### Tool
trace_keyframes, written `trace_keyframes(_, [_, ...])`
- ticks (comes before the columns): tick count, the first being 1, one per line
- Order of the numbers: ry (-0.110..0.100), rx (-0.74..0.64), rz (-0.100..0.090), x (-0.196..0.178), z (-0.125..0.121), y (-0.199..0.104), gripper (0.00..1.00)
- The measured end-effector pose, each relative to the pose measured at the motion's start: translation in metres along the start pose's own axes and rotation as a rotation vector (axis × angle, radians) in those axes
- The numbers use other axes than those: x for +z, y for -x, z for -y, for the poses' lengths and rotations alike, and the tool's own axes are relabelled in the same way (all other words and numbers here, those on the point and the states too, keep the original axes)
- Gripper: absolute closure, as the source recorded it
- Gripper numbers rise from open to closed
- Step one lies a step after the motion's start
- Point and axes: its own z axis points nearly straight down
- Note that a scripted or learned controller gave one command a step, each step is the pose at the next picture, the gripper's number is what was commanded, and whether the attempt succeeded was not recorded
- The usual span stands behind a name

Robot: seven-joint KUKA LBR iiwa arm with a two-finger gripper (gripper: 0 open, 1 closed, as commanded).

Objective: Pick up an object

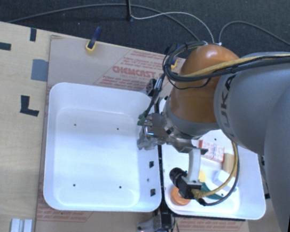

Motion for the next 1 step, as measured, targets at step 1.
trace_keyframes(1, [-0.002, 0.005, 0.001, -0.0092, 0.0001, 0.0028, 1.00])
